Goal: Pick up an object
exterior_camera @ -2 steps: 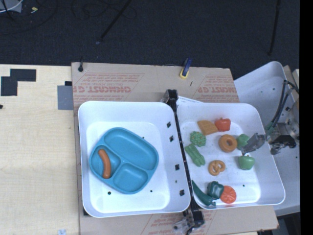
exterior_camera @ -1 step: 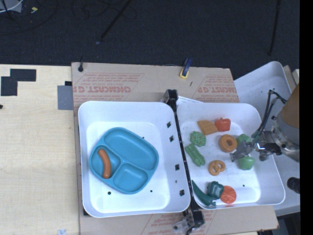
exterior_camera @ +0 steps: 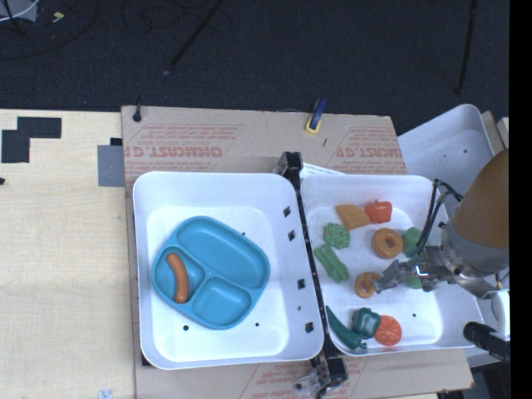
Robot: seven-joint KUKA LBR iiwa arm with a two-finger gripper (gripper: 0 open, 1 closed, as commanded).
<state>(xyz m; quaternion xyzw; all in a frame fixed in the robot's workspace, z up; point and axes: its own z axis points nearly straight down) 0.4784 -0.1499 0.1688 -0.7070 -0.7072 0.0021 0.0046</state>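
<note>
Seemingly, small donut [exterior_camera: 366, 285] touching fingers [exterior_camera: 391, 278].

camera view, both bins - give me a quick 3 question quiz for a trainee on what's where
1. True or false: the hot dog lies in the blue divided plate in the left bin.
2. Which item lies nearest the gripper? A) red pepper B) small brown donut C) broccoli
3. Fill in: the arm reaches over the ___ bin.

Key: 1 true; 2 B; 3 right
</note>
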